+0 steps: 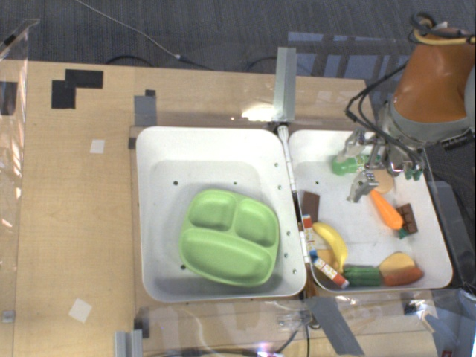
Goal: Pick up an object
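The right bin (pixel 439 270) holds several toy foods. A small green piece (pixel 343 166) lies at its upper left, and an orange carrot (pixel 386 209) lies near the middle right. A yellow banana (pixel 332 242) rests by the left wall, with a dark green cucumber (pixel 362 275) and a tan and red piece (pixel 401 269) along the front. My gripper (pixel 361 175) hangs low over the upper part of this bin, between the green piece and the carrot. Nothing can be seen held in it.
The left bin (pixel 156 199) holds a light green divided plate (pixel 229 236). A brown bar (pixel 309 206) and a marker (pixel 328 268) lie by the right bin's left wall, and a brown block (pixel 407 218) sits beside the carrot. The arm (pixel 435 80) and its cables cover the bin's upper right corner.
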Tool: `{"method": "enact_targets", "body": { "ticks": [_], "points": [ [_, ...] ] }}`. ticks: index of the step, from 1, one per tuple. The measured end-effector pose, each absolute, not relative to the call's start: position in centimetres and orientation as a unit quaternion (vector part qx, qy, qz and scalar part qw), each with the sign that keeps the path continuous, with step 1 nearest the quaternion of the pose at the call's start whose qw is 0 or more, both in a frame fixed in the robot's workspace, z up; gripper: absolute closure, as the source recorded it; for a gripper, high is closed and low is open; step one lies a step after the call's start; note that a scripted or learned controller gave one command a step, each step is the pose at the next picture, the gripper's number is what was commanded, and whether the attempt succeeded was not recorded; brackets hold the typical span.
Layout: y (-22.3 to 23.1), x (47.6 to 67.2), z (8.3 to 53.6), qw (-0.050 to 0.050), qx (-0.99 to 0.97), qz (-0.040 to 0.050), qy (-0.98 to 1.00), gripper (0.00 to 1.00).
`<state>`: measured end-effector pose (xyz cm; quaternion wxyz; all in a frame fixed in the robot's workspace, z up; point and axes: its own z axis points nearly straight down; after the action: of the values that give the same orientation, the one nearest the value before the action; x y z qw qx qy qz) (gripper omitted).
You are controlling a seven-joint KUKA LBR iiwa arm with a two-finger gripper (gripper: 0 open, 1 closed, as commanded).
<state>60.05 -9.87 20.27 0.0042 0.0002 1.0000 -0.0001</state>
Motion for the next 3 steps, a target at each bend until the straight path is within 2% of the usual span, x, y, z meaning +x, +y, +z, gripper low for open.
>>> {"method": "enact_targets", "body": {
  "ticks": [1, 2, 3],
  "points": [
    [-13.7, 61.6, 9.2, 0.008, 0.002, -0.0011, 1.000, 0.00],
    [-16.5, 56.8, 9.0, 0.007, -0.013, -0.0014, 1.000, 0.00],
    [-16.4, 57.4, 10.6, 0.015, -0.016, -0.0029, 1.000, 1.00]
  ]
}}
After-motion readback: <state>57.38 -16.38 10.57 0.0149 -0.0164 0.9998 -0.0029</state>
